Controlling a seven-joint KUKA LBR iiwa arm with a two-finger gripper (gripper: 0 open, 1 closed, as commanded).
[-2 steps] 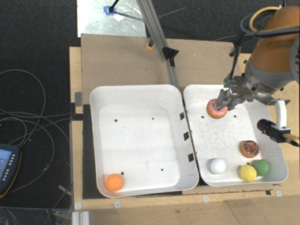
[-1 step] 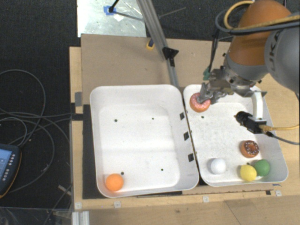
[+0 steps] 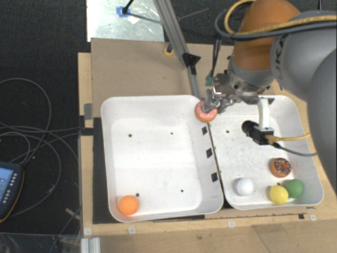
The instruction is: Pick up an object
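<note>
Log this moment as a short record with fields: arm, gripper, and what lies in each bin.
arm: grey arm with orange band, reaching in over the right white bin
gripper: two-finger gripper at a pink frosted donut, above the divide between bins
left white bin: orange ball
right bin: white ball, yellow ball, green ball, brown sprinkled donut

We see pink donut (image 3: 206, 113) right under gripper (image 3: 213, 100), up at top edge between two bins. Round, pink icing, looks pinched by fingers. We can't tell if lifted.
</note>
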